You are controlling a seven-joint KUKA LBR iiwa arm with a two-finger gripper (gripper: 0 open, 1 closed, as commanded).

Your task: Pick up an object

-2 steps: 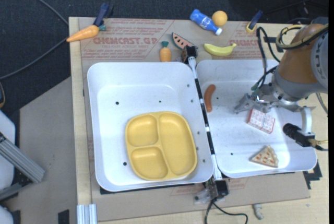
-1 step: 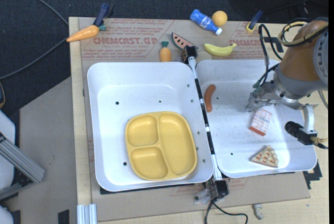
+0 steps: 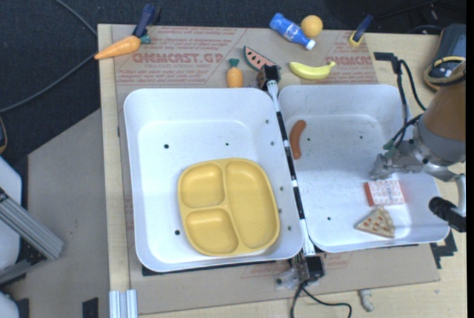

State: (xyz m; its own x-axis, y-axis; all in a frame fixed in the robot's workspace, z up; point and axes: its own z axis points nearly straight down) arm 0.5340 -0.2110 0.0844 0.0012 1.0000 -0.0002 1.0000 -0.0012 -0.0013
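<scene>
While the pincer (image 3: pixel 385 170) hung low in the right bin (image 3: pixel 333 98), just above the card (image 3: pixel 385 193), I could not tell how it was set. To do this step well, I judged it should drop straight over the card and pinch across its short edges, since a thing so flat gives little to grip. The card was a small, pale rectangle with red print, lying flat near the bin's right side. Just below it lay a tan pizza slice (image 3: pixel 375 223), a wedge with a speckled top. Well apart, by the left wall, lay a brown sausage (image 3: pixel 297 139), rounder and perhaps easier.
</scene>
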